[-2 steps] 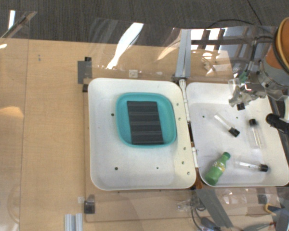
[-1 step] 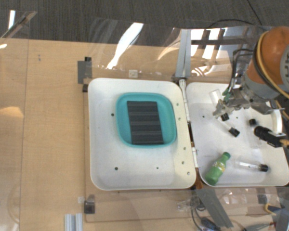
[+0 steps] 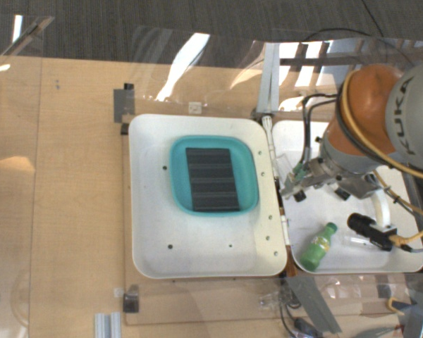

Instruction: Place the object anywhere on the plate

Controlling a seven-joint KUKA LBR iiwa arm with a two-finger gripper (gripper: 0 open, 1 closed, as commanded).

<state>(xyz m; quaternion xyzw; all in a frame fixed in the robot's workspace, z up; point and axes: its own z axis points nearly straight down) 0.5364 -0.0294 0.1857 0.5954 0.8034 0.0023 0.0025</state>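
From the camera view above the bench, the teal plate sits in the left bin, with a dark ribbed mat covering its middle, and it serves as the landmark here. The object to move — a green bottle with a lighter green cap — lies on its side in the right bin, to the right of the plate and lower in the frame, across the wall that divides the two bins. The gripper hangs just right of the plate's right edge, over the near side of the right bin and above the bottle, not touching it; whether its fingers are apart or together cannot be told from this angle, and nothing is visibly held. The step in hand looks like the approach to a pick. To do it well, the gripper would need to shift down-frame until it is centred over the bottle's body, turn so the fingers straddle the bottle across its width rather than along it, and descend straight — a round bottle lying flat is likely to roll if nudged from one side. Once lifted, it should clear the dividing wall before travelling left to the plate.
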